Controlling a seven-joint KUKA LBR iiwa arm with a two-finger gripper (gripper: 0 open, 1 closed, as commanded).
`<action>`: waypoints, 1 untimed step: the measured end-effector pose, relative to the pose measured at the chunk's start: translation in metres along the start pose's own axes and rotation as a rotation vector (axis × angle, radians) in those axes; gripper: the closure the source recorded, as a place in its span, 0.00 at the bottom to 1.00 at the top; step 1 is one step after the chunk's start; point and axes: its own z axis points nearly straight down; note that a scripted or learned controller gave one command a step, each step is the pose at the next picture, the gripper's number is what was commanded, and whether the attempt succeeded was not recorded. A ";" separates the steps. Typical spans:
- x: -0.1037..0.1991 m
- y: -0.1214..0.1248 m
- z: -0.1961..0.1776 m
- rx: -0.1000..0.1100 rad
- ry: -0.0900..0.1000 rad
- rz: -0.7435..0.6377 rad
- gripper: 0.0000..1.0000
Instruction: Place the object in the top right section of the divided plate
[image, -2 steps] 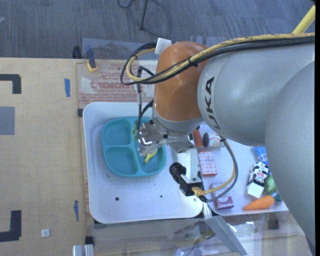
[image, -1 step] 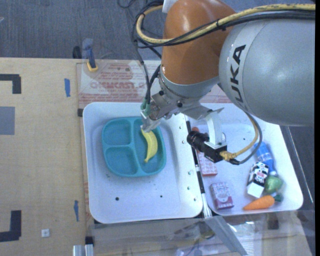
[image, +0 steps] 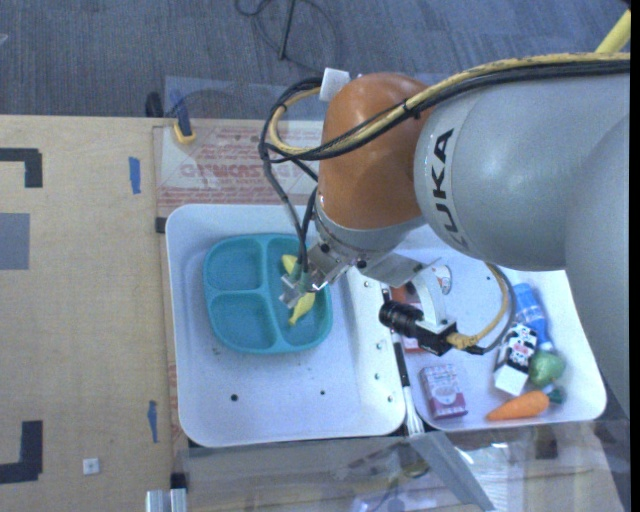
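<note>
Camera view: the divided plate (image: 262, 295), teal with three compartments, sits left of centre in the frame inside the left white bin (image: 260, 400). The end effector (image: 300, 285) hangs over the plate's right-hand side, its fingers close together around a small yellow object (image: 300, 305). One yellow piece shows just above the fingertips and another just below them, so the object looks to be held between the fingers, low over the right-hand compartment. Whether it already touches the plate floor cannot be told.

The yellow object looks light and small, probably a toy food piece of plastic or foam. I judge it stiff enough to take a firm pinch, but smooth and so liable to slip or twist. The best hold would be across its narrow middle, as the fingers seem to have it now. It does not look fragile.

Counts: one arm (image: 500, 150), one end effector, one divided plate, one yellow object. Two white bins stand on the worktop. The right bin (image: 585, 385), at lower right of the frame, carries loose items:
- one orange carrot toy (image: 518, 405);
- one green piece (image: 545, 368) beside it;
- one black-and-white item (image: 518, 348);
- one blue-and-white packet (image: 528, 305);
- one reddish packet (image: 443, 390).

Some things under the arm are hidden, so this count may be short.
</note>
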 end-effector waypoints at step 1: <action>0.051 0.016 0.016 0.003 0.001 0.330 1.00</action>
